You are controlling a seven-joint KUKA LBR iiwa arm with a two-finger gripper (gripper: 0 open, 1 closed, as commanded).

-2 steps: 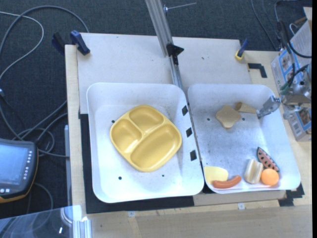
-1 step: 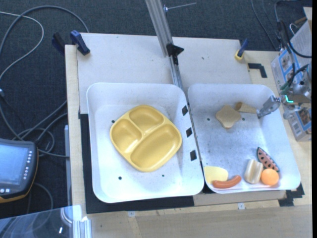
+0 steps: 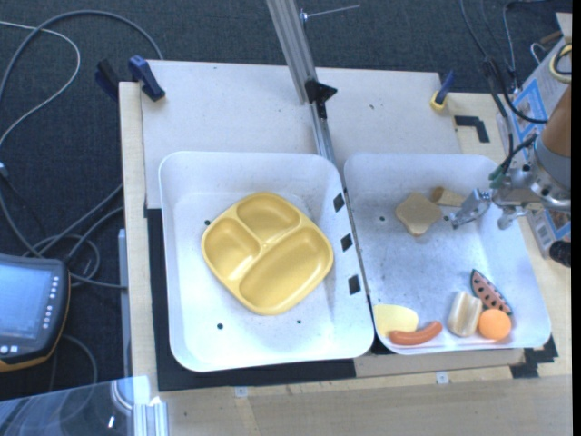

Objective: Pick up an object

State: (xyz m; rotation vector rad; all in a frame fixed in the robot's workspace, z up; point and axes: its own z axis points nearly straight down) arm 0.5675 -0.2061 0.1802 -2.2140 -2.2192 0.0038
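Bench: 2 shallow white bins side by side, the left bin [image 3: 182,243] and the right bin [image 3: 381,180], their inner edges touching along the middle
Left bin: holds 1 yellow plate [image 3: 266,252] with 3 compartments, lying flat near the bin's centre
Arm: reaches in from the right, over the far right part of the right bin
Gripper [image 3: 472,209]: sits low over the right bin's far half, pointing left; whether it is apart or together, cannot tell
Tan piece [image 3: 418,213]: a flat beige object in the far half of the right bin, just left of the gripper; touching or apart, cannot tell, and nothing shows it between the gripper's tips
Small tan block [image 3: 442,194]: just right of the tan piece, close to the gripper
Near edge of right bin: 5 toy foods in a row
Yellow piece [image 3: 396,317]: leftmost, flat against the near wall
Sausage [image 3: 415,336]: red-orange, lying just beside the yellow piece on its near side
Bun [image 3: 464,314]: pale, right of the sausage
Orange ball [image 3: 495,324]: just right of the bun
Dark slice [image 3: 490,292]: speckled with orange, just beyond the ball
Pole [image 3: 292,34]: metal, slanting across the far side, above the bins' seam
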